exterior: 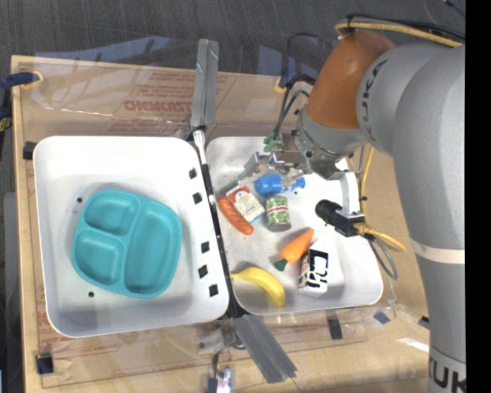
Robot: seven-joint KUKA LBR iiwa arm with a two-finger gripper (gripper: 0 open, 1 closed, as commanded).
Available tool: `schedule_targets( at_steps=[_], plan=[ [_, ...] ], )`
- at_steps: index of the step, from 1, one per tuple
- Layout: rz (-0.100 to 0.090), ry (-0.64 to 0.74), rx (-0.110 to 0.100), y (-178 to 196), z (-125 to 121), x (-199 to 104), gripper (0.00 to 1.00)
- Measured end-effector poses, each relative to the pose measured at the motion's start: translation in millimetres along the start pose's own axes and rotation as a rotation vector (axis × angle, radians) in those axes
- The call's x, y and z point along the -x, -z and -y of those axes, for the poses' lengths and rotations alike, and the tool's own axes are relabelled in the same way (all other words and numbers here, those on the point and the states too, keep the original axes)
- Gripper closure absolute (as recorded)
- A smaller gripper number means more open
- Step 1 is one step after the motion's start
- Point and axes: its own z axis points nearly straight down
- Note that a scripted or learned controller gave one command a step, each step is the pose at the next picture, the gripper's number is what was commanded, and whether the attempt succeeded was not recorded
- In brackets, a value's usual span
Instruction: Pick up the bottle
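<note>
I'm watching the gripper (272, 169) hovering low over the back of the right bin (356, 289), right above a blue-capped item (268, 185). Its fingers are sitting in clutter and I cannot tell how far apart they are, or whether anything is between them. The bottle (314, 270), white with black markings, is lying near the bin's front edge, just beside the carrot (295, 246) and the banana (260, 284). The teal divided plate (128, 242) is lying in the left bin (57, 158).

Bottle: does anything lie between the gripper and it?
Yes: a blue object lies between the gripper and the red-and-white bottle; a green can sits close beside the bottle.
</note>
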Motion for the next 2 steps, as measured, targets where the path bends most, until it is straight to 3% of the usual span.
schedule_targets(
  at_steps=[1,2],
  plan=[
    [0.0,0.038,0.002,-92.2,-54.3,36.9,0.0],
    [0.002,0.088,0.012,-95.2,1.4,74.8,0.0]
  ],
)
